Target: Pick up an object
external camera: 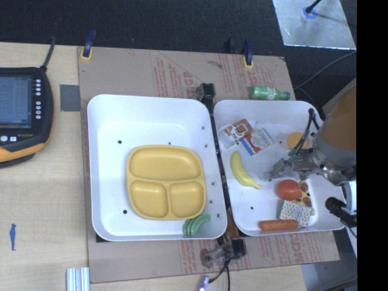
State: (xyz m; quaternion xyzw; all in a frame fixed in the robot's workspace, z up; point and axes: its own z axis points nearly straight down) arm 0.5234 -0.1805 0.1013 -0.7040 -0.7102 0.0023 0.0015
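Note:
The right bin (267,111) holds a yellow banana (244,170), a red tomato (289,190), an orange-red sausage-shaped piece (279,225), a patterned packet (295,212), two printed packets (237,132) and an orange item (295,140) partly hidden by the arm. My gripper (280,167) hangs low over the middle right of this bin, just above the tomato and right of the banana. Its fingers look spread open, pointing left, with nothing between them.
The left bin (109,120) carries a yellow divided tray (165,181) and a green pod (195,225) in its near right corner. A green bottle (269,93) lies on the cardboard behind the right bin. A control pendant (21,117) sits at far left.

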